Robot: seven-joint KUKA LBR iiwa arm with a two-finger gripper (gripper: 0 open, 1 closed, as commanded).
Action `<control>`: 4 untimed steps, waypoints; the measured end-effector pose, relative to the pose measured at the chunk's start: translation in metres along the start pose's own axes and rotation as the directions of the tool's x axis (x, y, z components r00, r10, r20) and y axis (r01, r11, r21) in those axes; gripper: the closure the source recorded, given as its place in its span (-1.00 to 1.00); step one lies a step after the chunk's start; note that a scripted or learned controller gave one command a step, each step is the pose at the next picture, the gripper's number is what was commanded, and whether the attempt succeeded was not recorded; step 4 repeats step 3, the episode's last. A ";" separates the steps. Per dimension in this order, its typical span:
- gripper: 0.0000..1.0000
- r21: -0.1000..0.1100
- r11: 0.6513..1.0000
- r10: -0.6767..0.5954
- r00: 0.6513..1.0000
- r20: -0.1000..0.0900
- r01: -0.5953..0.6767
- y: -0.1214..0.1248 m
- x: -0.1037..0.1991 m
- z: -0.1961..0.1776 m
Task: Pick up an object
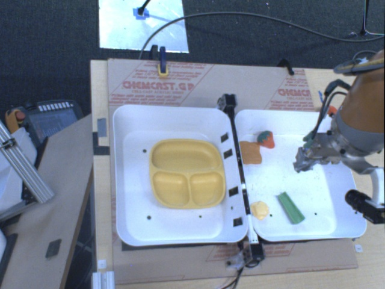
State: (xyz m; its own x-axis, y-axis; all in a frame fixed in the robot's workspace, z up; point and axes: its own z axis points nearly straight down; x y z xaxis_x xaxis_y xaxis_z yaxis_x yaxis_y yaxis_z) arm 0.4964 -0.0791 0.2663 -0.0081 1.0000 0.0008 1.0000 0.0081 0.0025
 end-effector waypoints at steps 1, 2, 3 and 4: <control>1.00 0.001 1.000 -0.001 1.000 0.000 0.001 -0.003 0.049 -0.001; 1.00 0.001 1.000 -0.001 1.000 -0.001 0.001 -0.004 0.093 0.003; 1.00 0.002 1.000 0.000 1.000 0.000 0.000 0.005 0.138 0.017; 1.00 0.002 1.000 0.000 1.000 0.000 0.000 0.005 0.138 0.017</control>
